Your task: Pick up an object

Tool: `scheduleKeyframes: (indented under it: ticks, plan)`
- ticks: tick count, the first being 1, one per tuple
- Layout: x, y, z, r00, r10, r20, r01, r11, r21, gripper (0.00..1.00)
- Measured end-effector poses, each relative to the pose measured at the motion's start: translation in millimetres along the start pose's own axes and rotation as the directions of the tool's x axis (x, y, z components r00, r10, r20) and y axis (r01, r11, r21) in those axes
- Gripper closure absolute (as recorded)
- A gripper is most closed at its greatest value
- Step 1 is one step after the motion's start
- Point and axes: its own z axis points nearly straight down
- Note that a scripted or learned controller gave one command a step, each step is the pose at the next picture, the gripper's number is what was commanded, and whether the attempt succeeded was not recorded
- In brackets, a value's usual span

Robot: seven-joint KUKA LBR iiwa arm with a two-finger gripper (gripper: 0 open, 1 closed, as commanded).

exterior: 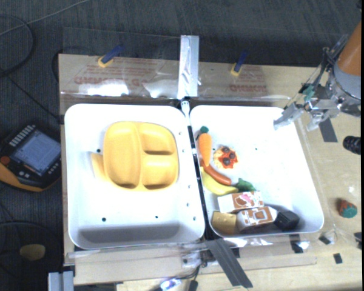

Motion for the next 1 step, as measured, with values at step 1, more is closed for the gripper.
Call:
scheduleKeyframes:
  ticks: [1]
  plan:
    - [57.6,61.1,101.1,0.999,-0.044,-0.002,0.044,0.999,0.001,0.00]
